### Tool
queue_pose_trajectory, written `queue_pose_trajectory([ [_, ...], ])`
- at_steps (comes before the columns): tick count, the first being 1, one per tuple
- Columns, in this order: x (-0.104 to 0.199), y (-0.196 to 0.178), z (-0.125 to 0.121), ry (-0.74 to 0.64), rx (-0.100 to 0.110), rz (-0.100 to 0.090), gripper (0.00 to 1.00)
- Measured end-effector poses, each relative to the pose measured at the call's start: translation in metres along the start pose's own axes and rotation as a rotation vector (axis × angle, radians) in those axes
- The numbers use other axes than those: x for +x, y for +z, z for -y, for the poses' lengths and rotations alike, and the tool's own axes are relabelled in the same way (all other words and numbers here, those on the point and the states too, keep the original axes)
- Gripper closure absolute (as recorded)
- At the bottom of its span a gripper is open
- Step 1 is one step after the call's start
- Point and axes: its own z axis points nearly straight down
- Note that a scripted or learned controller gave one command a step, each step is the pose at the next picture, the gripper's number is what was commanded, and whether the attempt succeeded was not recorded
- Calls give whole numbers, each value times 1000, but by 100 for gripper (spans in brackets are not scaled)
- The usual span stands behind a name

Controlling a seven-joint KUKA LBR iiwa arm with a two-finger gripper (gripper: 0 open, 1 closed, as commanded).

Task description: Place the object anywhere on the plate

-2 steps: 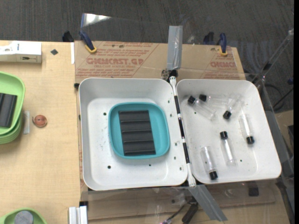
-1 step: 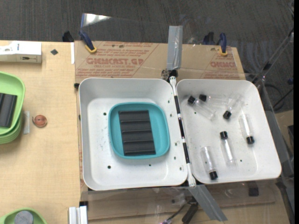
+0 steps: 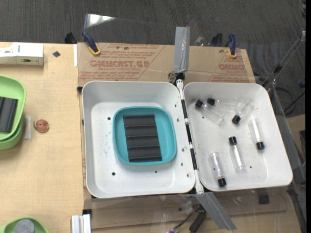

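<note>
A teal plate (image 3: 120,135) rests in the middle of the left white bin (image 3: 97,178). A black ribbed block (image 3: 142,137) lies flat on the plate. In the right white bin (image 3: 277,174) lie several clear vials with black caps, among them one near the front (image 3: 217,168), one in the middle (image 3: 235,152) and one toward the right (image 3: 256,135).
A cardboard sheet (image 3: 146,59) stands behind the bins, held by clamps. Left of the bins, on the wooden bench, sit a green tray (image 3: 14,101), a small copper disc (image 3: 42,125) and a white box (image 3: 22,55).
</note>
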Motion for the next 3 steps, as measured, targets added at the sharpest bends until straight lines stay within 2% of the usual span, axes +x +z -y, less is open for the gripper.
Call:
queue_pose_trajectory([
  [3,0,-1,-1,2,0,-1,0],
])
